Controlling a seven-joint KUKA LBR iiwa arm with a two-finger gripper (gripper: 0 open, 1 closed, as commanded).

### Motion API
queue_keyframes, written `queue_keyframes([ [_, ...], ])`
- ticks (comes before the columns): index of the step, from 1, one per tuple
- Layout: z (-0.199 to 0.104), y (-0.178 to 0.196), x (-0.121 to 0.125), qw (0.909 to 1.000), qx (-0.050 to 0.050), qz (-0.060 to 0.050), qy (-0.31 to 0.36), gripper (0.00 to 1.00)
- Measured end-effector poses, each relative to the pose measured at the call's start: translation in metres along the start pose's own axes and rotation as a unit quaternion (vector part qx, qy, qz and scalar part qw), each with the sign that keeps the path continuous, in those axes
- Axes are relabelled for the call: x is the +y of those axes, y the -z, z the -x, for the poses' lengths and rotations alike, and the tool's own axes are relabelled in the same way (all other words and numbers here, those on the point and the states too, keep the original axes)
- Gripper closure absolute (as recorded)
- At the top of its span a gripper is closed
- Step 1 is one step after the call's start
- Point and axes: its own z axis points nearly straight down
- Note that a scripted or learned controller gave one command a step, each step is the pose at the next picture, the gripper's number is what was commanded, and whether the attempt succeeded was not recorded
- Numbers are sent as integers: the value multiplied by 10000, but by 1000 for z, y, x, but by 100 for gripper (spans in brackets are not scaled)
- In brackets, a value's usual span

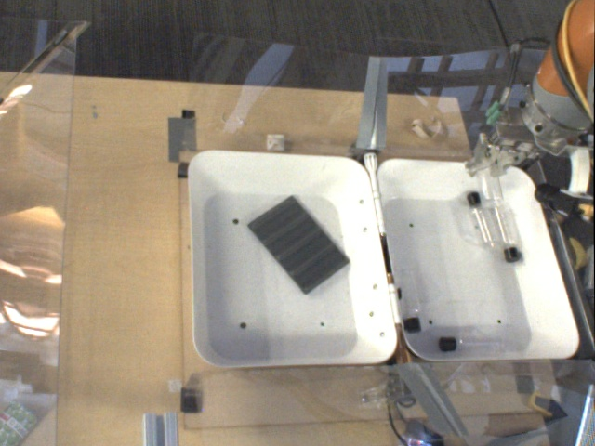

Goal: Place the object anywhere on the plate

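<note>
Two shallow white bins, the left bin (209, 249) and the right bin (548, 295), sit side by side on a wooden bench (112, 249), with dark carpet (232, 7) behind.

Orange band (575, 52) at the top right corner, rounded and glossy. Below it a pale grey wrist (554, 111) of metal parts with small green fittings. Thin black cables (509, 56) looping beside it. Two long, clear fingers (490, 214) tipped with small black pads.

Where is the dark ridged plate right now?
The dark ridged plate lies flat, turned at a slant, near the middle of the left bin, apart from the gripper over the right bin.
</note>
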Motion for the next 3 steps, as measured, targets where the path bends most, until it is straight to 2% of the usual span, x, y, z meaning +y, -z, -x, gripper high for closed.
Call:
queue_keyframes([
  [1, 14, 71, 1, 9888, 1, 6, -1496, 100],
  [2, 10, 141, 1, 9427, 2, -3, -3338, 100],
  [3, -37, 41, -60, 9574, 6, -12, -2887, 100],
])
